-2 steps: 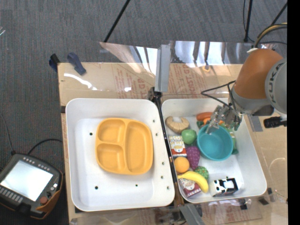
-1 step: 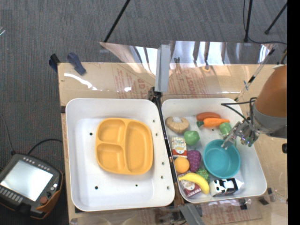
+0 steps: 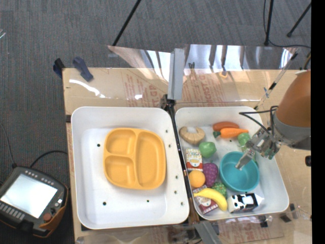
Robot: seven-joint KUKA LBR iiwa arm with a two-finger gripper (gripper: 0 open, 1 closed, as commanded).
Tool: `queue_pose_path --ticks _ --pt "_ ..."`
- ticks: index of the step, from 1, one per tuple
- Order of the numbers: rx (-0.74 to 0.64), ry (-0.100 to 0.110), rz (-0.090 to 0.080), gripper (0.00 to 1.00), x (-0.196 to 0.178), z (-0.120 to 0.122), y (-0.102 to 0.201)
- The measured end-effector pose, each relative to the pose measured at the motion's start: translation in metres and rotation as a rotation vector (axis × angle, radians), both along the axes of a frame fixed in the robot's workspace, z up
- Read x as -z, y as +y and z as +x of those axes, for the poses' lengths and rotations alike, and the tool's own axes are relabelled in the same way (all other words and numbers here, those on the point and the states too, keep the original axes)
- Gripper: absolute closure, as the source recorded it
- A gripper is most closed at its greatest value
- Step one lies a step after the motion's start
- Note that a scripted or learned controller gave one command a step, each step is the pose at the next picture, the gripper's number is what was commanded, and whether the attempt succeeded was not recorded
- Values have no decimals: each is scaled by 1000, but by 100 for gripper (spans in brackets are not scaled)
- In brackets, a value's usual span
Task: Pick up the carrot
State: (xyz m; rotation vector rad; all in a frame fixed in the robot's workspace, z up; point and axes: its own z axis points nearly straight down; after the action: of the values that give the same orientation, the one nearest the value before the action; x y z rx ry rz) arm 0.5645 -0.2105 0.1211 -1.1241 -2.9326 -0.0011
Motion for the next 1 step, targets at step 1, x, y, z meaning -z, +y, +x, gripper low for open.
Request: queue_pose_path --ticks 1 --pt "-29 -2 -1 0 -9 22 -3"
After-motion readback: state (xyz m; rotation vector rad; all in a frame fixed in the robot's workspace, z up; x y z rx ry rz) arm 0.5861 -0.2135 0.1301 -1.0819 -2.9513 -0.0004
